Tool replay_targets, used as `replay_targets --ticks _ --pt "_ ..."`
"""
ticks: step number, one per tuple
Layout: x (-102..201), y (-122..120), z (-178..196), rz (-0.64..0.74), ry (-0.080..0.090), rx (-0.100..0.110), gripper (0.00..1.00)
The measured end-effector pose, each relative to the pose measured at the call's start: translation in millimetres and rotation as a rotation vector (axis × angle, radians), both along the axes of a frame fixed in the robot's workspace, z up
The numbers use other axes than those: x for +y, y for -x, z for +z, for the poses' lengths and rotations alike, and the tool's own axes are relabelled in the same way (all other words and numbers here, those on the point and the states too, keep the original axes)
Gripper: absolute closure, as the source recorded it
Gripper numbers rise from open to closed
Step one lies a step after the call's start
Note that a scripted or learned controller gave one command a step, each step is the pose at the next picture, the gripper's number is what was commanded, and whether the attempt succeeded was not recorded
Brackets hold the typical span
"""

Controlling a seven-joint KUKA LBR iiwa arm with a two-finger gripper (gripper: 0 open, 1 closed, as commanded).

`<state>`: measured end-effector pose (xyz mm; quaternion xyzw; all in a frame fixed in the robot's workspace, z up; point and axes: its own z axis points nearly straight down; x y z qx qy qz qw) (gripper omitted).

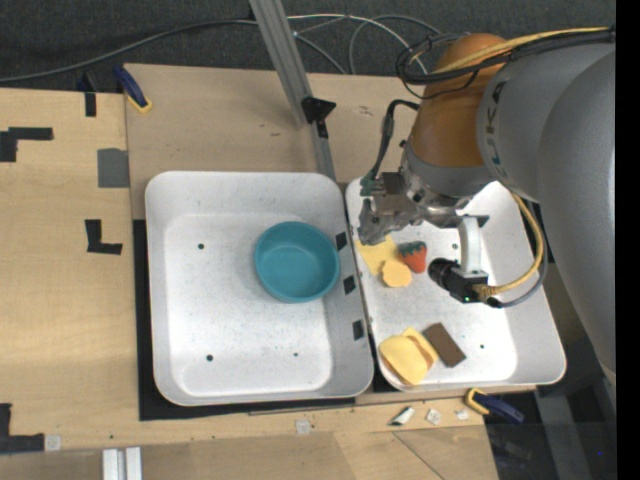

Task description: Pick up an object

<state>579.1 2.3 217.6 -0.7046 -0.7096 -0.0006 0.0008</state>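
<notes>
The claw (372, 230) hangs over a yellow piece (376, 256); I cannot tell its grip. Go straight down, then pinch.

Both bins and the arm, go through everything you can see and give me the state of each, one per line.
Teal bowl: upright in the left bin.
Gripper: low over the right bin, above the yellow piece.
Orange piece: loose.
Red piece: loose.
Yellow block: touching the brown block.
</notes>
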Motion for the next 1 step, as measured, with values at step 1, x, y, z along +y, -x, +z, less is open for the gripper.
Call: replay_targets --ticks 1 --pt "48.6 -17.0 -6.8 0.000 0.001 0.001 1.00"
